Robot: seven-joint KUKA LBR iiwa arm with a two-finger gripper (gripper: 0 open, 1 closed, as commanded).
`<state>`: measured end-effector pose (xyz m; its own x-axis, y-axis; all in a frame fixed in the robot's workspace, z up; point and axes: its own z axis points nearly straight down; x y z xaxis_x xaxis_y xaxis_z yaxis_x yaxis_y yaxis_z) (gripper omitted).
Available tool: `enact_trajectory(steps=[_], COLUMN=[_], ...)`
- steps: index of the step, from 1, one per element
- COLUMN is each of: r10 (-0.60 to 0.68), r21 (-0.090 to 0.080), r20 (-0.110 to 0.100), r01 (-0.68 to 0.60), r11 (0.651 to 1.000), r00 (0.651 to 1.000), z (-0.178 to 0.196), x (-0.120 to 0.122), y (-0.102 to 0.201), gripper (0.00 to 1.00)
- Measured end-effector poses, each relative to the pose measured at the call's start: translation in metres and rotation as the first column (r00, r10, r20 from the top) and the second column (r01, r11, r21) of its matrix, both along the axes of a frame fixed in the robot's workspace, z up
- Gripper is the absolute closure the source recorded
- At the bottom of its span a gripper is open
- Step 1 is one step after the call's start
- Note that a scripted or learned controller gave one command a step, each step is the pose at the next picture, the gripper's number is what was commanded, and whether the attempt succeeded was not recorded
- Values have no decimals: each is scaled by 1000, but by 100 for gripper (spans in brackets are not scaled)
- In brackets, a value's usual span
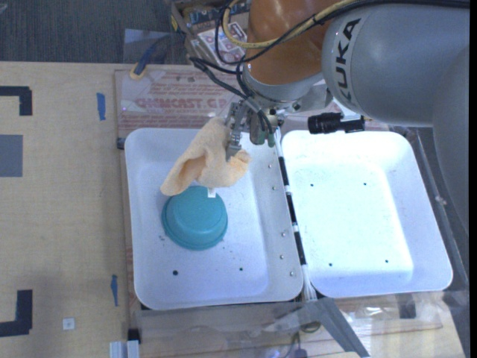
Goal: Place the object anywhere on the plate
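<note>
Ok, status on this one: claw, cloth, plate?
Claw over left bin, shut on yellow cloth. Cloth hangs lifted, lower edge draping onto teal plate. Nothing else in the way.

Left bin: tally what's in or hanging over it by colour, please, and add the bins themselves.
Teal upturned plate: 1
Yellow cloth, hanging from the gripper with its lower edge over the plate: 1
White bins: 2, the left bin and the right bin
Total: 4
</note>
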<state>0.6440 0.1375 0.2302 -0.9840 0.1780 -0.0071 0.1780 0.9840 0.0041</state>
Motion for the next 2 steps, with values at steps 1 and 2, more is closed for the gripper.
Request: enact_trajectory(steps=[1,2], r10=[176,176], r21=[-1,-1], r20=[-3,-2], r01=[-176,-176], r11=[984,984], r00=[984,984], z=[-3,-2], x=[-15,-15], y=[47,47], gripper=[100,0])
